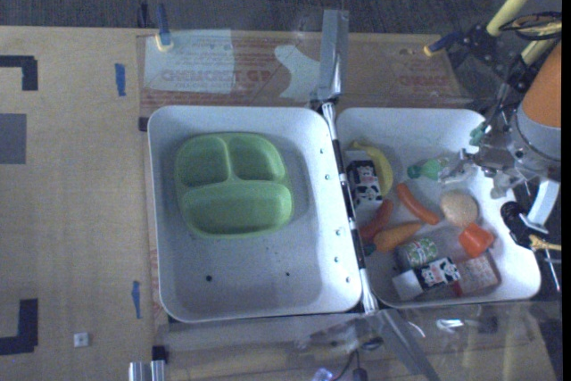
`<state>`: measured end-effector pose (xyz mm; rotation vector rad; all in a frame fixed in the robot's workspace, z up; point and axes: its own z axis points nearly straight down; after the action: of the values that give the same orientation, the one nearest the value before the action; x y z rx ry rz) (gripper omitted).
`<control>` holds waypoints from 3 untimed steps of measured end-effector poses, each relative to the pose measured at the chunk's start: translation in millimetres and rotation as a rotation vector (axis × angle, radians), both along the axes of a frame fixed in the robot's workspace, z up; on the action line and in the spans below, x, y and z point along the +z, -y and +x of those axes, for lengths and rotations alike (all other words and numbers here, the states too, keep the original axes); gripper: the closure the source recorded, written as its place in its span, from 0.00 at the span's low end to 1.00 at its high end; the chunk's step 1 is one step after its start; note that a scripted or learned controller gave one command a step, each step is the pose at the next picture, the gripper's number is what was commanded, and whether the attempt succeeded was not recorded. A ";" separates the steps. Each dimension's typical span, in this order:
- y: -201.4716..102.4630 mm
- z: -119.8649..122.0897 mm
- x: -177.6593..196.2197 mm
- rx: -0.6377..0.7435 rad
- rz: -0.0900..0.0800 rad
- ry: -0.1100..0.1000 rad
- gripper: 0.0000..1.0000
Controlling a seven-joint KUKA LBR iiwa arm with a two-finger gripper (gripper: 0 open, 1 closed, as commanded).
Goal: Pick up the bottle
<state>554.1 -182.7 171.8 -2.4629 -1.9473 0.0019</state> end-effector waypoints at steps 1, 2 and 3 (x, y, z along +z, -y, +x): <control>13.2 71.5 -85.4 0.073 -0.001 0.007 0.00; 12.4 72.6 -74.8 0.076 -0.003 0.008 1.00; -58.7 81.3 66.4 0.000 -0.001 0.004 1.00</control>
<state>635.4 -124.0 238.2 -2.4658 -1.9495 -0.0020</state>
